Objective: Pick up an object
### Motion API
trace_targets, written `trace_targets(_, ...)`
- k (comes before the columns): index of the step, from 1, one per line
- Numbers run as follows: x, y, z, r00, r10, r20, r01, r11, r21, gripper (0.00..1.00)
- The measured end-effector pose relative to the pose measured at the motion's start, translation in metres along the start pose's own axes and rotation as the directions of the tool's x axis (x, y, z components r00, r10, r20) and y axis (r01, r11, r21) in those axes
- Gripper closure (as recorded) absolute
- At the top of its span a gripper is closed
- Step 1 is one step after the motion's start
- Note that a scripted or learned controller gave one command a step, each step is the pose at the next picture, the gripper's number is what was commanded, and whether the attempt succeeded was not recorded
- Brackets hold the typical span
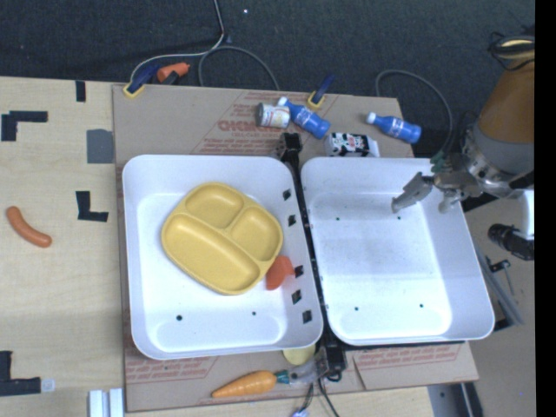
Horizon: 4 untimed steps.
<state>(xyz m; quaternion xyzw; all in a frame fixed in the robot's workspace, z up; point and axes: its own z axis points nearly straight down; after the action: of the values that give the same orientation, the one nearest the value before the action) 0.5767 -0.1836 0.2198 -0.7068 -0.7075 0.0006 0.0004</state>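
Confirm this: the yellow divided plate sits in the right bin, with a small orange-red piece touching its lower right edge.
Wrong bin. The camera view shows the yellow divided plate in the left bin, not the right bin. The small orange-red piece does sit against its lower right edge.

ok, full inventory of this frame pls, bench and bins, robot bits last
bins: 2, white, side by side mid-bench
divided plate: 1, yellow, in the left bin
small piece: 1, orange-red, left bin, at the plate's lower right edge
bottles: 2, blue with white caps, on the cardboard behind the bins
small white container: 1, white, left of the nearer bottle
black-and-white item: 1, behind the right bin's back rim
carrot: 1, orange, in front of the bins
sausage: 1, orange-red, on the bench far left
clamp: 1, yellow and orange, back left corner of the cardboard
arm: 1, grey with orange band, at right
hand: 1, grey, over the right bin's back right area
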Motion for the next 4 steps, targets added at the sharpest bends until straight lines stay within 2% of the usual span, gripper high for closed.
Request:
trace_targets(1, 0.071, -0.023, 0.112, 1.0, -0.004, -0.005, 0.004, 1.0, 0.009, 0.0)
trace_targets(2, 0.085, 0.045, 0.135, 1.0, -0.001, 0.0, 0.001, 1.0, -0.003, 0.0)
trace_targets(3, 0.089, 0.093, 0.134, 1.0, -0.003, 0.003, 0.003, 1.0, 0.003, 0.0)
trace_targets(4, 0.089, 0.066, 0.133, 1.0, 0.0, 0.002, 0.0, 1.0, -0.005, 0.0)
